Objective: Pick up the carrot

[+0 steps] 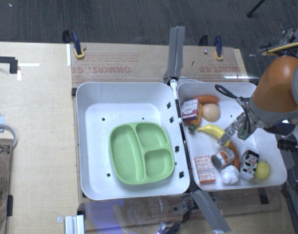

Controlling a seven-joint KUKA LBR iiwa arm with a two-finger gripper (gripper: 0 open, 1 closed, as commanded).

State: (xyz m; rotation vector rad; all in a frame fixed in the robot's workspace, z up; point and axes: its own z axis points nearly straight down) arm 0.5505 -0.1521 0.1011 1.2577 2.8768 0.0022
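Items at the near edge of the right bin [280, 179] first: one orange-and-white box [204, 170], one white lump [230, 175], one black-and-white carton [249, 164], one lemon [262, 170]. One can [223, 158] sits just behind them with an orange piece [235, 153] touching its right side. I can't name that piece. Mid-bin there is one banana [212, 130], and the gripper [226, 136] hangs over its right end. Whether the gripper is spread or closed I cannot tell, and I see nothing held in it. What I take for the carrot [200, 115] is a thin orange strip wedged between one pink box [190, 109] and one tan round item [211, 112]. Its long axis runs near-to-far, with a green bit at the near end by the divider side. It lies up-left of the gripper, toward the bin's far left corner, past the banana. One more orange-red oblong [208, 99] lies crosswise by the far wall. It could be the carrot instead, and I'm not sure. My judgement is that the move has to travel left and toward the far wall, and the carrot is crowded on both sides. The left bin [90, 101] holds one green divided plate [141, 152]. That makes two bins and one arm.
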